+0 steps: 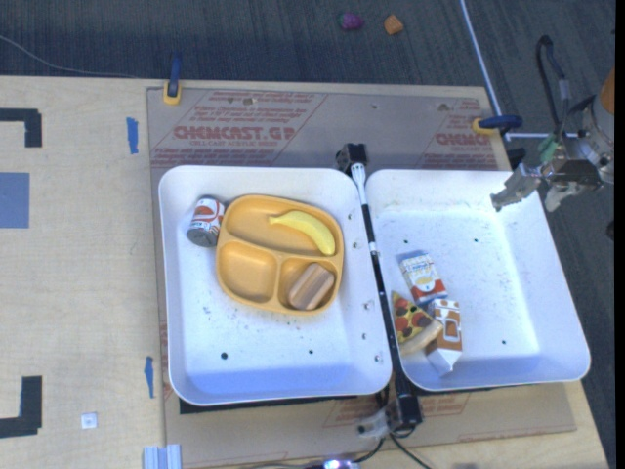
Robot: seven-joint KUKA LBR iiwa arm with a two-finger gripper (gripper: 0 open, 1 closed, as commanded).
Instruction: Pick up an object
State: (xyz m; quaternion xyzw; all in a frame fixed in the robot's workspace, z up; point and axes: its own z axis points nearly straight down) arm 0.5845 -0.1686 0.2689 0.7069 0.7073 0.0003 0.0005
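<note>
Presently, the gripper [532,186] is positioned above the far right corner of the right bin [508,262], well apart from every object; nothing is seen between its fingers, and how far they are parted cannot be told. Candidate objects are grouped against the near left wall of the right bin: a small carton [421,275], a pizza slice [411,322] and a second carton [446,335], touching one another, so a single grasp is judged awkward. In the left bin [195,360] a yellow tray [256,272] is seated, carrying a banana [305,230] and a bread roll [311,286]; a can [205,221] is lodged beside its far left corner.
</note>
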